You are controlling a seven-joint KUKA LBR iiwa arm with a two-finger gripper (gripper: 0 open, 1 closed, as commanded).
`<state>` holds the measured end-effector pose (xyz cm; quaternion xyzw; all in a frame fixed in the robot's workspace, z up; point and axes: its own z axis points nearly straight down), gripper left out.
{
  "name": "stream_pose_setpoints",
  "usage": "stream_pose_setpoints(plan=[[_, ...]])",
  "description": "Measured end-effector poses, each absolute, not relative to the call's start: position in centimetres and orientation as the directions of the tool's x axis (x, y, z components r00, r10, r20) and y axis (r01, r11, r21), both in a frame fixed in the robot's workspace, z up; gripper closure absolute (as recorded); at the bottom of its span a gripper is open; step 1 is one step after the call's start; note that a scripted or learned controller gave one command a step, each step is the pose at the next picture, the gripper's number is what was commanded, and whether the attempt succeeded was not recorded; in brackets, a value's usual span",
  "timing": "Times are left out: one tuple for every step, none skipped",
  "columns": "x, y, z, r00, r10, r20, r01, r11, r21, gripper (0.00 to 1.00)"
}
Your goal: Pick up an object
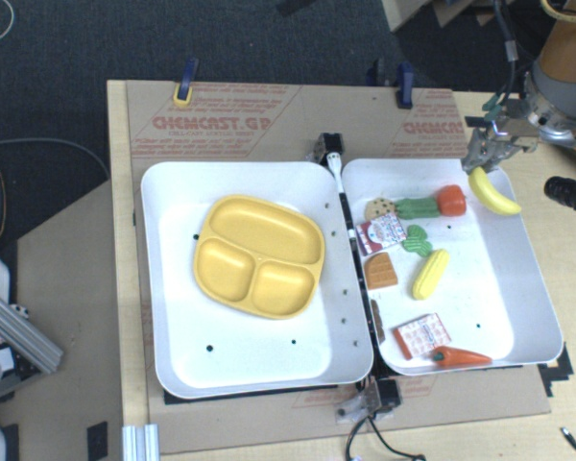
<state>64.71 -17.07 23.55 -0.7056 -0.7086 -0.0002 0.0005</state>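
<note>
The hand (487, 152) sits over the right bin's (518, 305) far corner, pinching the upper end of the banana (492, 194), which hangs across the bin rim. The yellow divided tray (259, 254) lies in the left bin (173, 257).

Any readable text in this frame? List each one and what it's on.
"CHEMCAST GP": red print on the brown board behind the left bin; last letters faint.
Same red print on the board behind the right bin: partly covered, unreadable.
Finer red lines under both prints: too small.
Red-and-white card: print blurred.
Red-and-white packet: print blurred.
</note>
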Motion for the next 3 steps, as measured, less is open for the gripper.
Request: stream_pose_setpoints(plan=[[65.7, -12.3, 23.9, -0.004, 1.000, 0.000, 1.000, 0.004, 0.001, 1.00], [65.4, -6.7, 22.6, -0.004, 1.000, 0.001, 1.000, 0.004, -0.002, 1.00], [65.3, -0.9, 23.5, -0.005, 1.000, 0.001, 1.000, 0.005, 0.001, 1.00]])
